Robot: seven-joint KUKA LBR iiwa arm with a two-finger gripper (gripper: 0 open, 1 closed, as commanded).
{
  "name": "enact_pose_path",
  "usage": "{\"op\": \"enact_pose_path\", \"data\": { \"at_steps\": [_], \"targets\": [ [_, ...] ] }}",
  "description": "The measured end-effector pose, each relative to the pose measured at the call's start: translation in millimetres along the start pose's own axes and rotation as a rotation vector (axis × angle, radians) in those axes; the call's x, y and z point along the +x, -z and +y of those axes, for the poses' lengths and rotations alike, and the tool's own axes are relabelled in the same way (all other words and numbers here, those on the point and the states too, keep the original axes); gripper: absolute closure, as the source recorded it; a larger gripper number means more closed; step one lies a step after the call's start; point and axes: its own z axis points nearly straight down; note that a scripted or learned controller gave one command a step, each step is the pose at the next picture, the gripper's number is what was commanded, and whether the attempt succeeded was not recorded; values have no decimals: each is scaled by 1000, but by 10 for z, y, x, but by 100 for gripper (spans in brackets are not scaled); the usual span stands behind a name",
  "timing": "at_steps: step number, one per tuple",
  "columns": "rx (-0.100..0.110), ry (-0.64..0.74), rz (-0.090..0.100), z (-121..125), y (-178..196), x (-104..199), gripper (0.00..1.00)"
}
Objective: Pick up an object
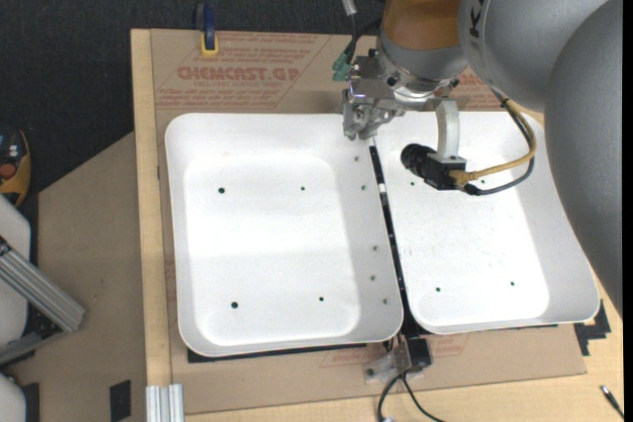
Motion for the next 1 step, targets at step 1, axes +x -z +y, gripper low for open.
{"op": "enact_pose_path", "data": {
  "at_steps": [1],
  "targets": [
    [-12, -5, -1, -83, 536, -275, 100]
  ]
}}
